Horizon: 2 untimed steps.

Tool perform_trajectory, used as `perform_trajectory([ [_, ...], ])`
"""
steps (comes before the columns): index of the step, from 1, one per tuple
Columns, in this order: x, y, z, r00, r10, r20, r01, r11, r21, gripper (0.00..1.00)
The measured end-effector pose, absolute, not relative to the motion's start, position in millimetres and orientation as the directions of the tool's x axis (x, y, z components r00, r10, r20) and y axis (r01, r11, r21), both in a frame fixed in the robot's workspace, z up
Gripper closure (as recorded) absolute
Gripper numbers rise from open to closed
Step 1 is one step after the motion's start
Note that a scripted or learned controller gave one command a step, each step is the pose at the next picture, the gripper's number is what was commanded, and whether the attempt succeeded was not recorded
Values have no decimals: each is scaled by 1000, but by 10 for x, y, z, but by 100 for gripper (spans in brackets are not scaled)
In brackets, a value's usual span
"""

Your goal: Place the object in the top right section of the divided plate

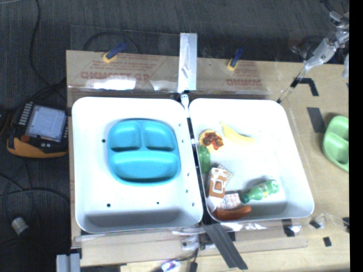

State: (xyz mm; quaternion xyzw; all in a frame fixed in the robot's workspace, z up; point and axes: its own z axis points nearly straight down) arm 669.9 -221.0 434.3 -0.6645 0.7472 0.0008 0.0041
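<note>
A blue divided plate lies in the left bin, with two small sections at the top and one wide section below. Its top right section holds nothing. The right bin holds several toy items: a yellow banana piece, a red-orange pizza-like piece, a green vegetable against the divider, an orange-and-white carton, a green bottle and a red sausage.
A light green object sits on the bench to the right of the bins. A handheld device lies on the floor at the left. A clear panel stands behind the bins. A metal fixture is at the top right.
</note>
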Motion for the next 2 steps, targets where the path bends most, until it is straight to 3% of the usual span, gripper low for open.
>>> perform_trajectory([
  [2, 6698, -2101, 4334, 413, -911, -5, -911, -412, -4, 0],
])
